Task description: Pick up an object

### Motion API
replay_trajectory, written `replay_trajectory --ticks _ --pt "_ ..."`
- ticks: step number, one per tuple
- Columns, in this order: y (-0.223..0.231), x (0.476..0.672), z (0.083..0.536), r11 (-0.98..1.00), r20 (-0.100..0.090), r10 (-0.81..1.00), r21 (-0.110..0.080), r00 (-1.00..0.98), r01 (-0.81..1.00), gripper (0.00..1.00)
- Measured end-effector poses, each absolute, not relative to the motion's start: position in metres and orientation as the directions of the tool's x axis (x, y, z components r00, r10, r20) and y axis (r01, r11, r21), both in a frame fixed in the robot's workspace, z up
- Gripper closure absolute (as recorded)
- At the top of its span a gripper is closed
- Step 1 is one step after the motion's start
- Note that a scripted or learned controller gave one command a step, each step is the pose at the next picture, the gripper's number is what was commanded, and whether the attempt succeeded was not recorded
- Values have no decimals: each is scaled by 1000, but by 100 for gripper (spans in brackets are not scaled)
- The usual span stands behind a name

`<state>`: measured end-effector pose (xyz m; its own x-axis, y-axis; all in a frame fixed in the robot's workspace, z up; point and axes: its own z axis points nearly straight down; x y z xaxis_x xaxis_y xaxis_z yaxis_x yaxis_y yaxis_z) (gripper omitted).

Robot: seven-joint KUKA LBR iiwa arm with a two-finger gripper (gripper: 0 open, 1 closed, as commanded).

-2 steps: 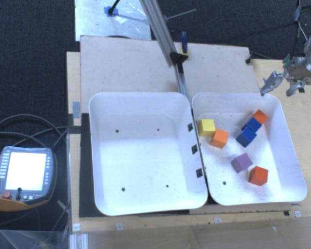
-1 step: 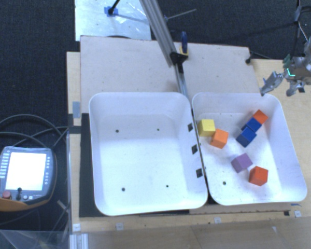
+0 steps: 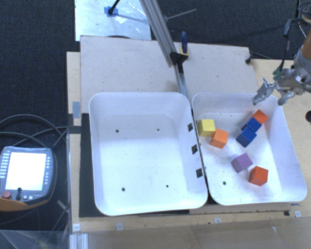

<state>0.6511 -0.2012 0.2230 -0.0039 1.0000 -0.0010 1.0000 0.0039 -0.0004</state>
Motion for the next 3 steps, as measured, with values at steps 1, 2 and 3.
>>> replay_trajectory --ticks 1,2,3 --pt "-198 646 162 3 0 1000 -2 -3 1000 0" --pt "-197 647 123 3 -3 1000 3 -3 1000 0" --pt "-198 649 138 6 -4 1000 10 -6 1000 100"
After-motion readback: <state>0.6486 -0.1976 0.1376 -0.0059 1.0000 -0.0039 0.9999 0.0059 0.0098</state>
